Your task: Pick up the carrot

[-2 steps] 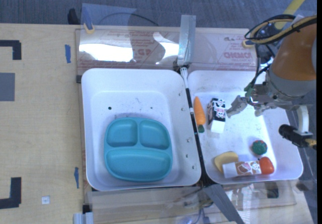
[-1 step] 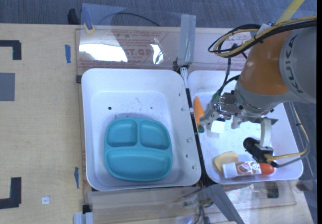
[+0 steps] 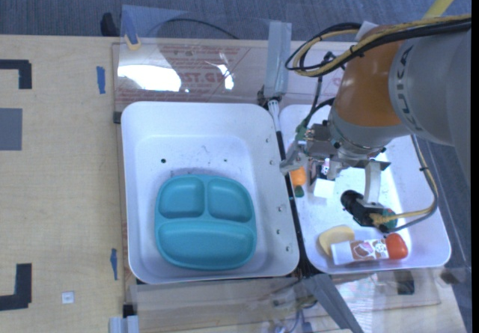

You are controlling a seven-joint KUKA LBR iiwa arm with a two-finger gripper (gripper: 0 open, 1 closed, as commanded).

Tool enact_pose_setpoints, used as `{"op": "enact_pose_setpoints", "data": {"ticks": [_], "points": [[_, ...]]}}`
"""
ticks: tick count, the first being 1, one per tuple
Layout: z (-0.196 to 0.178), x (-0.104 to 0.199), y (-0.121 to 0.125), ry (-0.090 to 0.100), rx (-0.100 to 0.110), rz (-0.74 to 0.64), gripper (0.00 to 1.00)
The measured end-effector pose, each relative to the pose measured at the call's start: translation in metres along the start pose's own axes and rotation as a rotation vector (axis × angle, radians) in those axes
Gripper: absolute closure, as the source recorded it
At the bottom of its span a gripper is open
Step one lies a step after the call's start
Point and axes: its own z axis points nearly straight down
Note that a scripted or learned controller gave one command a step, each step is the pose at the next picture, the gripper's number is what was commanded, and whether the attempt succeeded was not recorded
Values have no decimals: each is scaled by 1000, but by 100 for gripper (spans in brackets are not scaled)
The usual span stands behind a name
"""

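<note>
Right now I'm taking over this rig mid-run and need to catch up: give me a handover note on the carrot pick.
Claw: low at the left wall of the right bin, at the carrot; grip cannot be told.
Carrot: against that wall, not clearly lifted.
Done: approach. Left: confirm grasp, lift clear.
Nearby: bottle and yellow piece in the same bin.
</note>
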Motion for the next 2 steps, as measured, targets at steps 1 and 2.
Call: {"op": "enact_pose_setpoints", "data": {"ticks": [1,2], "points": [[-10,-1,1,0,-2,3,100],[-93,-33,39,-1,-7,-99,100]]}}
